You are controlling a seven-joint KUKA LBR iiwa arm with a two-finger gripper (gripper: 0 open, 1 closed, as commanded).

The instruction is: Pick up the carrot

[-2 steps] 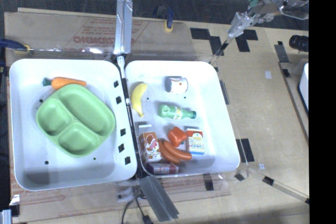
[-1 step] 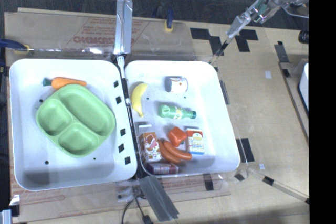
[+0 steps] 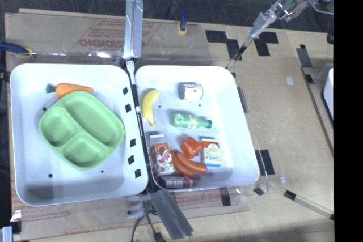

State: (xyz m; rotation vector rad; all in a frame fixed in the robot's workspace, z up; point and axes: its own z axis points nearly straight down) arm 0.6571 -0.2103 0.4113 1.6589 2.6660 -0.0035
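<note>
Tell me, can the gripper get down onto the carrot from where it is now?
Probably yes. The carrot lies uncovered in the left bin, right beside the green divided plate, which may crowd one side. The gripper hangs beyond the right bin's far corner, so it must cross over.

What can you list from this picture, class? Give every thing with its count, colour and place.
carrot: 1, orange, left bin, behind the plate
plate: 1, green, three sections, left bin
banana: 1, yellow, right bin
bottle: 1, green, lying down, right bin
cup: 1, white, right bin
sausage: 1, orange-red, right bin
cartons: 2, red and white, either side of the sausage
bins: 2, white, side by side
gripper: 1, thin, dark, above bench beyond right bin
</note>
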